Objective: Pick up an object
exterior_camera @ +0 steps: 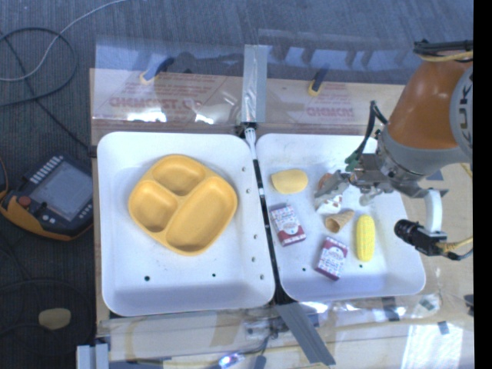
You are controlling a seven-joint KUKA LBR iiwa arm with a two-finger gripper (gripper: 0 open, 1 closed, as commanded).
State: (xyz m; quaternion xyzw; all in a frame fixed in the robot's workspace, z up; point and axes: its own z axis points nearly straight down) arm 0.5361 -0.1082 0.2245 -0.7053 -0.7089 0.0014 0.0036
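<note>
The tool is seen low in the right bin beside a ribbed corn cob; its state cannot be told. A glossy yellow three-well plate is held in the left bin.

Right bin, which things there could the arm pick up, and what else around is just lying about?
For the job: yellow round piece, corn cob, ice cream cone, two small red cartons, gripper.
Lying about: yellow divided plate, teach pendant, cables.
</note>
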